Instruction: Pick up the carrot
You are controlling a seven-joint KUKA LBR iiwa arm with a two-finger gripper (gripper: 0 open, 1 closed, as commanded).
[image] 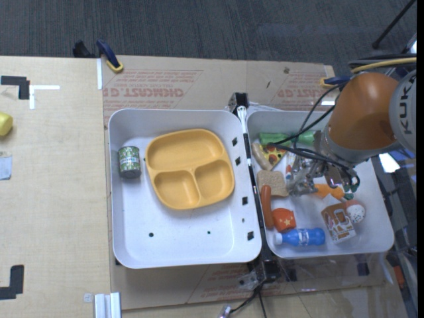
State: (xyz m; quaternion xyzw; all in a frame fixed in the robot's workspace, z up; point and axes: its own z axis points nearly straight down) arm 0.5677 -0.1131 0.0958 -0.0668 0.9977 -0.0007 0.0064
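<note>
The carrot [329, 191] is a small orange piece lying in the right bin [381, 240], towards its right side. My gripper [302, 179] hangs low over the middle of that bin, just left of the carrot and close to it. Cables and the metal wrist cover the gripper tip. The arm's orange band [361, 111] sits above, hiding the bin's back right part. I cannot tell whether the carrot is touched.
Around the gripper lie a bread slice [271, 181], a sausage [266, 205], a red-orange fruit [283, 218], a blue and white bottle [301, 238], a brown carton [338, 222] and a green item [288, 138]. The left bin [126, 237] holds a yellow divided plate [191, 167] and a green can [129, 161].
</note>
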